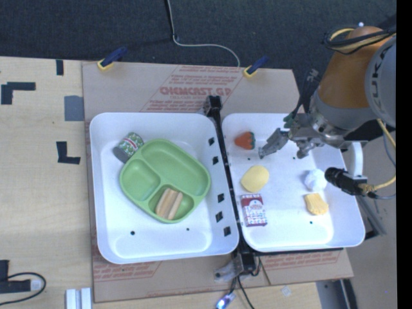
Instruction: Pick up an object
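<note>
Arm (360, 63) reaches in from the right over the right bin (347, 237); left bin (103, 172) holds a green divided plate (187, 166) with a tan bread-like piece (169, 203) in one compartment, and a small crumpled packet (129, 145) touching the plate's upper-left rim. Gripper (283, 145) hangs above the right bin, fingers apart and nothing between them, just right of a red-orange item (244, 140), possibly a toy fruit; further down lie a yellow lump (255, 177), red-and-white carton (253, 210), white ball (313, 179) and yellow block (315, 204).

Two bins (106, 172) seen as smooth white plastic, slightly glossy; green divided plate (187, 163) as matt plastic; printed cardboard sheet (187, 89) laid beneath, dull and rough
</note>
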You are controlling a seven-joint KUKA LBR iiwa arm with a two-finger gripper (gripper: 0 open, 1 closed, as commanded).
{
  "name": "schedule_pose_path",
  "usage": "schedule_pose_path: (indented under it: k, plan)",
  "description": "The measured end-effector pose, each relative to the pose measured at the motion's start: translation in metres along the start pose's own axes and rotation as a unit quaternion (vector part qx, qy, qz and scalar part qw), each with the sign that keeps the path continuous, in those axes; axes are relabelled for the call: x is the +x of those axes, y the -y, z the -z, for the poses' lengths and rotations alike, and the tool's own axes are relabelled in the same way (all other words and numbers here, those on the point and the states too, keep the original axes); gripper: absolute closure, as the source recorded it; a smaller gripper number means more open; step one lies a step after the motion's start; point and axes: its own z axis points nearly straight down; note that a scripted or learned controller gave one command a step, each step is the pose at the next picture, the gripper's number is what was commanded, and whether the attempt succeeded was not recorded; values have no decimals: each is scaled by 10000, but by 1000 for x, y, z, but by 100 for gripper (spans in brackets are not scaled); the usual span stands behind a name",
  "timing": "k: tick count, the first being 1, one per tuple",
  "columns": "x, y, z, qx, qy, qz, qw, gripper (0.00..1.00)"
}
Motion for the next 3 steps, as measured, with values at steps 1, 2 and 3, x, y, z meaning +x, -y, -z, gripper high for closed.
schedule_pose_path:
  k: [1, 2, 3]
  plan:
    - [5, 63, -84, 62, -12, -14, 10000, 0]
    - [5, 59, -70, 12, -2, 1, 10000, 100]
    - [63, 62, 11, -35, -5, 27, 10000, 100]
